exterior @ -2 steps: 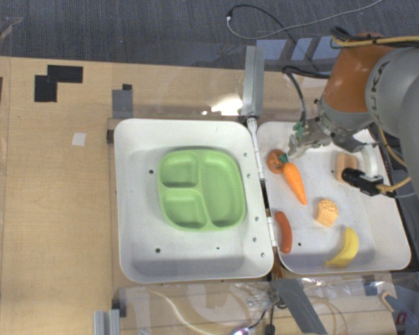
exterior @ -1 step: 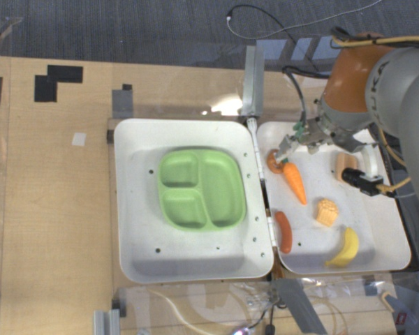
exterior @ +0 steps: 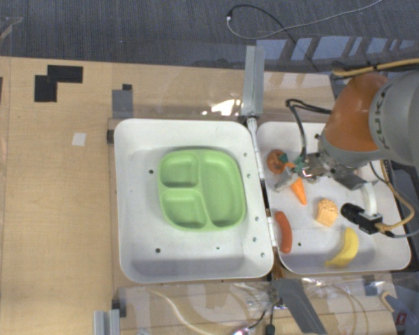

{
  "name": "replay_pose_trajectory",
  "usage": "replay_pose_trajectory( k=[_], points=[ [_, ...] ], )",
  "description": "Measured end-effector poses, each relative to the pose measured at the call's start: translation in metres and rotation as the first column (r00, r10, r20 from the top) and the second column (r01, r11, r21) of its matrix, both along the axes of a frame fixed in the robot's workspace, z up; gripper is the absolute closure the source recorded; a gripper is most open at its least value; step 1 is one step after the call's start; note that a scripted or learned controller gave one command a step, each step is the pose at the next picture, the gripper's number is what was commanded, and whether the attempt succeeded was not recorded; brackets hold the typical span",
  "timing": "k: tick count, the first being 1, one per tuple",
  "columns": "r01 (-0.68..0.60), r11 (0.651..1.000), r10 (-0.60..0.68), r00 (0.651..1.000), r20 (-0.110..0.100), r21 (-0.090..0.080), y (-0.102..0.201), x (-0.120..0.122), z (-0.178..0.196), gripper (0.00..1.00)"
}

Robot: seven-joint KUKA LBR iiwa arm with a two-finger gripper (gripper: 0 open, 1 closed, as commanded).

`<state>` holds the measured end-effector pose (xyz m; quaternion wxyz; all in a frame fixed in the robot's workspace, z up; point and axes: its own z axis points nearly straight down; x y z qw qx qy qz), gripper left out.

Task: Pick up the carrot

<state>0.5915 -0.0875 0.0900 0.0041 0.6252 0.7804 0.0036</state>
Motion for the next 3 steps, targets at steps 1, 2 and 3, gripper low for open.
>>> replay_pose_trajectory(
  k=[1,2,3],
  points=[
    [0.0,1.0,0.0,1.0,0.0,0.0,0.0,0.0,0.0,0.0],
    [-0.002,1.0,0.002,1.0,0.004,0.003,0.002,0.003,0.011,1.0],
    [0.34,0.941,-0.34,0.941,-0.008,0.0,0.014,-0.026,0.106,1.0]
  ],
)
